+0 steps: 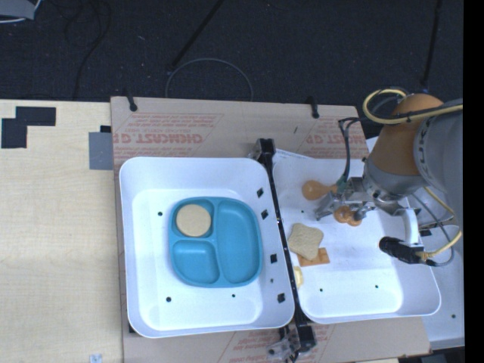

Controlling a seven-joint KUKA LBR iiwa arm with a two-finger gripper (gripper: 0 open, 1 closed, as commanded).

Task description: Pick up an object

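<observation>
My gripper (pixel 342 207) is low in the right bin (pixel 378 293), near its upper middle. A small orange piece (pixel 348 216) lies right at the gripper's tip, partly hidden by it; I cannot tell whether it is held. A tan-orange rounded item (pixel 312 190) rests just left of the gripper. A slice of toast (pixel 305 240) lies lower left of the gripper, overlapping an orange cracker (pixel 321 258).
The left bin (pixel 144 286) holds a blue divided plate (pixel 234 248) with a round tan cookie (pixel 193 219) in its upper-left compartment. A yellowish bit (pixel 298 277) sits against the right bin's left wall. A black divider (pixel 276 225) separates the bins.
</observation>
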